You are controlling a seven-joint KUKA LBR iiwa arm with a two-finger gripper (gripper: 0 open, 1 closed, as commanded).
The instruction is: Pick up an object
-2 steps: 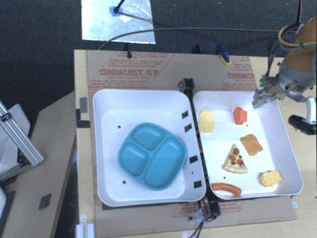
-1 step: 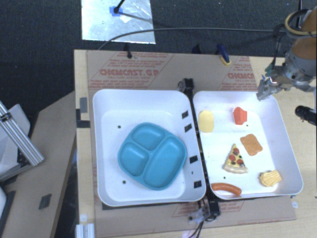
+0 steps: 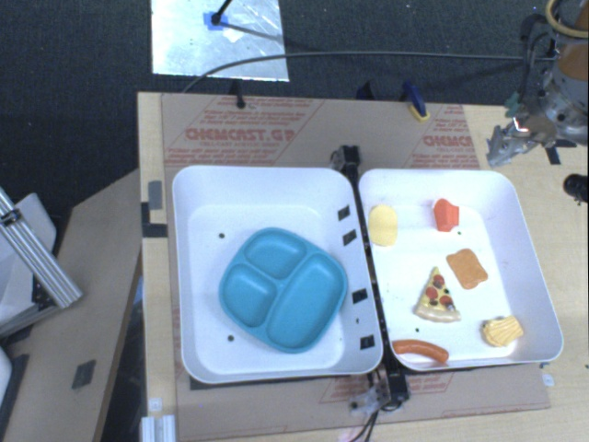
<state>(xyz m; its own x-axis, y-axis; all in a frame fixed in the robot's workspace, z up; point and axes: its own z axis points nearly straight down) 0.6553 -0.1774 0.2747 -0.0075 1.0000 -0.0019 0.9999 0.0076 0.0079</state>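
Note:
The right white bin (image 3: pixel 529 247) holds toy food: a pale yellow piece (image 3: pixel 383 225) at its far left, a red-orange piece (image 3: pixel 446 214) beside it, a brown toast-like slab (image 3: pixel 467 268), a pizza slice (image 3: pixel 438 297), a ridged yellow chip (image 3: pixel 502 331) and a sausage (image 3: pixel 421 350) at the near edge. My gripper (image 3: pixel 512 141) hangs above the bench beyond the bin's far right corner, clear of every item, with nothing seen between its fingers.
The left white bin (image 3: pixel 198 247) carries a blue divided plate (image 3: pixel 282 288). A black divider with clips (image 3: pixel 359 256) runs between the bins. A shiny metal sheet (image 3: pixel 218 26) lies on the dark floor behind the bench, with a cable across it.

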